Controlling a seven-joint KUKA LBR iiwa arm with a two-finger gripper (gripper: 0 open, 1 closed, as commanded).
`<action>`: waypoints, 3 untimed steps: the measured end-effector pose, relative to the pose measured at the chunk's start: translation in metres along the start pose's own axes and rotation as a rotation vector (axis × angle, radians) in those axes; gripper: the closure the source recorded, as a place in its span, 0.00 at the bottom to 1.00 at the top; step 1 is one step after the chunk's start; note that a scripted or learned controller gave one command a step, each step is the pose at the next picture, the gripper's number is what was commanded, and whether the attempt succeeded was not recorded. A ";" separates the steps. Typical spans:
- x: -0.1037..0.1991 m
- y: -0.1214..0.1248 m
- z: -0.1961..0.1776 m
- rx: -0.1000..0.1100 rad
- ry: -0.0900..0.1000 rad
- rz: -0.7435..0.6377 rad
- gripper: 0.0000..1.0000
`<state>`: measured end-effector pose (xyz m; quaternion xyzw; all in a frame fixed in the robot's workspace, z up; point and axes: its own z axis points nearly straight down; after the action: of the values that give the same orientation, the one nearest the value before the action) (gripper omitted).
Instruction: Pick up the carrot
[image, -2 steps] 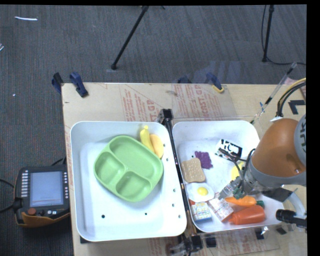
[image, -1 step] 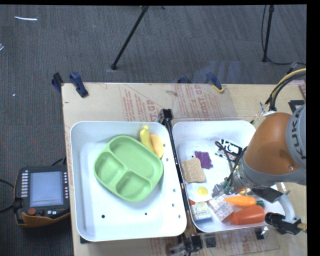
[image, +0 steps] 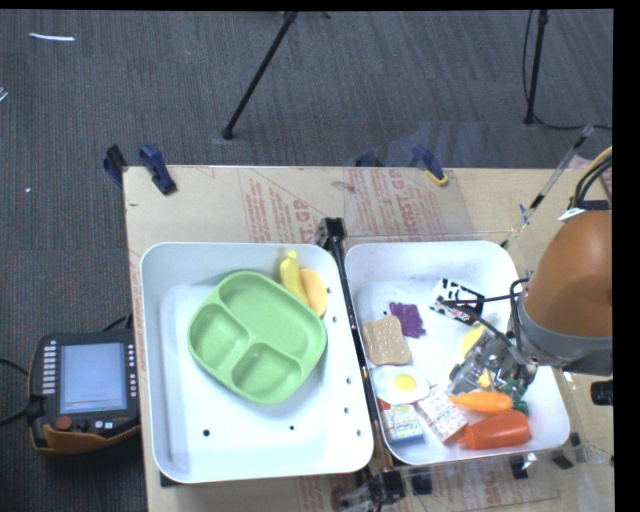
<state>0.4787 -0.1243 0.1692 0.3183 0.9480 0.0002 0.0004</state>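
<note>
The carrot (image: 482, 402) is orange with a green top and lies flat near the front right of the right bin (image: 430, 255). My gripper (image: 487, 370) hangs just above it, a little toward the back, with the arm's orange band over it. A red-orange bottle (image: 495, 431) lies right in front of the carrot, touching or nearly touching it. Nothing is visible between the fingers.
The right bin also holds a toast slice (image: 385, 340), a fried egg (image: 401, 383), a purple piece (image: 407, 318), a black-and-white packet (image: 458, 298), a yellow piece (image: 471, 340) and small boxes (image: 438, 413). The left bin (image: 170, 400) holds a green divided plate (image: 257, 336) and a banana (image: 302, 283).
</note>
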 end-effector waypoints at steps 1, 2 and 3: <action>0.000 0.000 0.000 0.000 0.001 0.001 0.00; -0.018 -0.020 0.077 -0.007 -0.004 0.093 0.00; -0.018 -0.019 0.066 -0.009 0.000 0.096 1.00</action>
<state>0.4814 -0.1503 0.1033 0.3634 0.9316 0.0047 0.0019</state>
